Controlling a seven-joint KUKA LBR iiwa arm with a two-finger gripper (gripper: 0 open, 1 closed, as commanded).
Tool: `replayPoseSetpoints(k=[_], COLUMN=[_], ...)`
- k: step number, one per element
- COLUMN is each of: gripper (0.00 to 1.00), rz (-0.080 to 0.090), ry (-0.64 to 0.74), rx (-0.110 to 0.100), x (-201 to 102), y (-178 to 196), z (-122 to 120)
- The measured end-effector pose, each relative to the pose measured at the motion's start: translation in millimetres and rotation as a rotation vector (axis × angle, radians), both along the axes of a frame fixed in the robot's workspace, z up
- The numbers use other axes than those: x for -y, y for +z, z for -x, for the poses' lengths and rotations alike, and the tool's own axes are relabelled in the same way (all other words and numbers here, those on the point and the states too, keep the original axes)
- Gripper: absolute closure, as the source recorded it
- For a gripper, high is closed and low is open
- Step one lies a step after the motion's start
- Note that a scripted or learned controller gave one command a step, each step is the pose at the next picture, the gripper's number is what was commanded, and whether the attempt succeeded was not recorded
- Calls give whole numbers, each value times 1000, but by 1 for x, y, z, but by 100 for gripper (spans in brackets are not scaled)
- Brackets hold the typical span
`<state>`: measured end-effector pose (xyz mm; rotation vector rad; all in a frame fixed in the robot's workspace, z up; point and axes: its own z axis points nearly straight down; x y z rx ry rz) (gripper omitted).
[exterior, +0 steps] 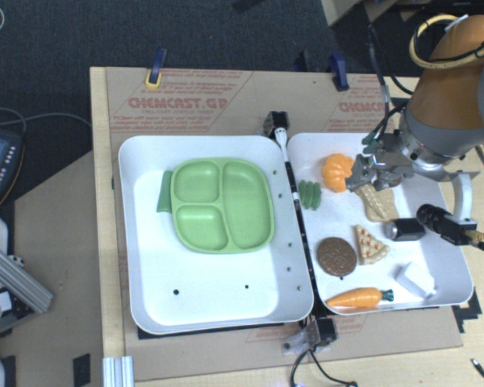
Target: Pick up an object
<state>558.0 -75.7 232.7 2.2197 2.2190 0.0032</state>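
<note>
A: Where do you find the gripper (371,176)?

B: Look over the right bin (444,256), toward its far side. The arm (452,79) comes in from the right and its wrist sits low there, just right of the small orange pumpkin (336,172). Whether it is clenched or released, you cannot tell; the wrist body covers that part.

A: Is it grasping anything?

B: You can't see anything gripped. A tan, bread-like piece (379,204) lies right below it, its long axis running from far-left to near-right. Contact can't be judged.

A: What else lies in that bin for you to pick?

B: A carrot (356,298) along the near rim, long axis left to right, green stem end pointing right. A round brown cookie (337,256) sits left of a pizza slice (371,245), whose narrow tip points to the far side. A dark cylinder (405,229) lies to the right of the slice, axis roughly left to right. A small white block (415,280) rests near the right corner. A green leafy piece (310,193) sits by the left wall, near the pumpkin.

A: And the left bin (145,256)?

B: You have a green divided plate (223,204) there, in its far half, with three compartments.
</note>
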Motion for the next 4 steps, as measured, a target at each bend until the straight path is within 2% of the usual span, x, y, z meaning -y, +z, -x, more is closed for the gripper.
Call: replayPoseSetpoints(k=[2,4], gripper=[100,100], rz=[-1,0], ry=[0,2], rx=[-7,-1], x=[1,-3], y=[-13,-12], z=[2,-15])
